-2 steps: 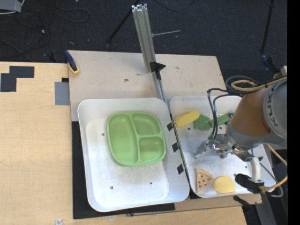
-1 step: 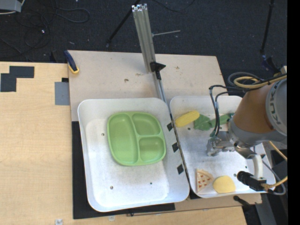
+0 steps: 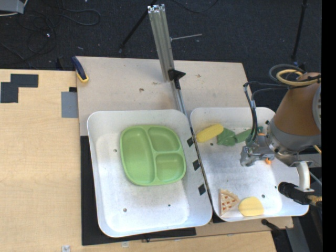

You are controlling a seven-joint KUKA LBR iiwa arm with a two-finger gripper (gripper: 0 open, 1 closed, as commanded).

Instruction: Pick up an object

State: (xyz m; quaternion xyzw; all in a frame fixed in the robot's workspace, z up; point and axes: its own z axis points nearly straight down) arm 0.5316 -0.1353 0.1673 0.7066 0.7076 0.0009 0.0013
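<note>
The desk [image 3: 131, 83] carries 2 white bins. The left bin [image 3: 105, 193] holds 1 green divided plate [image 3: 153, 155] with 3 compartments. The right bin [image 3: 231, 161] holds 4 objects: 1 yellow banana-shaped piece [image 3: 209, 132] at the far edge, 1 green piece [image 3: 231, 137] just beside it, 1 pizza slice [image 3: 227, 201] and 1 yellow round piece [image 3: 251, 207] near the front edge. The tool [image 3: 253, 156] sits low over the right bin, near the green piece; its state cannot be determined. The arm covers part of the bin's right side.

The bench [image 3: 210, 77] (light brown on top) holds two white bins, the left bin [image 3: 100, 140] and the right bin [image 3: 231, 167], side by side.
</note>
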